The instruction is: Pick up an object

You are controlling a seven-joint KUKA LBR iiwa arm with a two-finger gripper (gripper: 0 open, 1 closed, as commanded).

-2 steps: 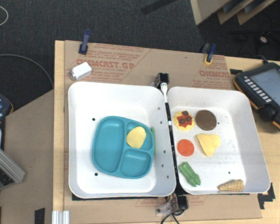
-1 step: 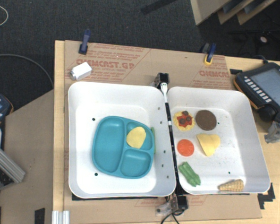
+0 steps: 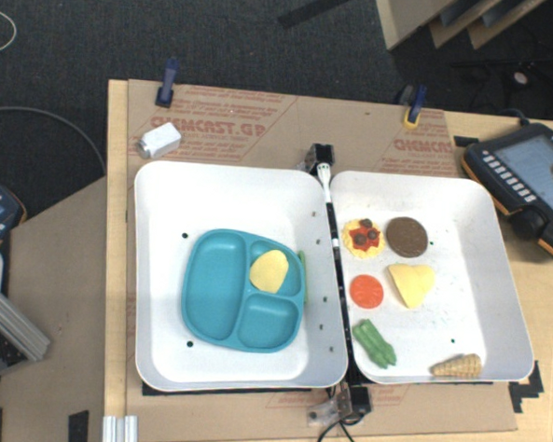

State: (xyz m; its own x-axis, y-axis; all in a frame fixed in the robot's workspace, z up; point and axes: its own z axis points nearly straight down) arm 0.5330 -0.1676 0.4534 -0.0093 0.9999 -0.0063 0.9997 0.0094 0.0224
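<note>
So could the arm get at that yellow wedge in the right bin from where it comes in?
Probably yes. The yellow wedge lies flat in the open in the right bin, with nothing on top of it. The red disc and brown disc lie close but apart from it.

Toy foods (image 3: 392, 269) spaced apart in right bin (image 3: 482, 219), open above

Two white bins (image 3: 153, 255) (image 3: 497, 276) sitting side by side; one blue tray (image 3: 216, 296); seven toy foods (image 3: 410, 283) lying about.
</note>
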